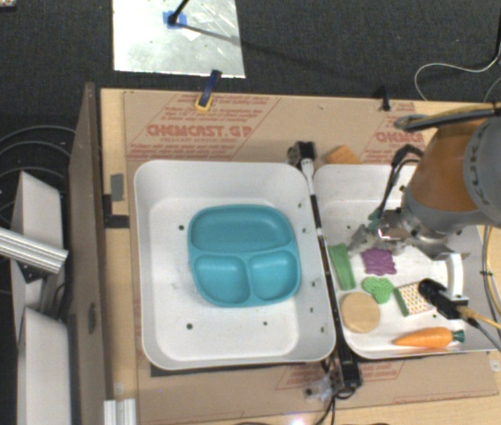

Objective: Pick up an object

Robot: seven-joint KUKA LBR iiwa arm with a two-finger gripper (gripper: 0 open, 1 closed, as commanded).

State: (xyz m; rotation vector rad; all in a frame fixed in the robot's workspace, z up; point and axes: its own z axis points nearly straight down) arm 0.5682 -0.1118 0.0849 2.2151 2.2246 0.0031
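Observation:
My gripper [376, 235] hangs low over the right bin [357, 184], just behind a purple grape-like piece [379, 259]. Left of that piece a green stick [341, 266] lies along the bin's left wall. In front of the grapes sits a small green leafy piece [377, 286], then a tan round disc [360, 312]. An orange carrot [426, 337] lies along the front wall, and a small yellow mesh piece [415, 301] sits just behind it. I see nothing between the gripper's tips.
The left bin [158, 237] holds a blue divided plate [243, 253]. A black divider rail [319, 237] runs between the bins. An orange block [343, 155] lies on the cardboard behind the right bin. The arm's grey and orange body [463, 175] overhangs the right bin's far right.

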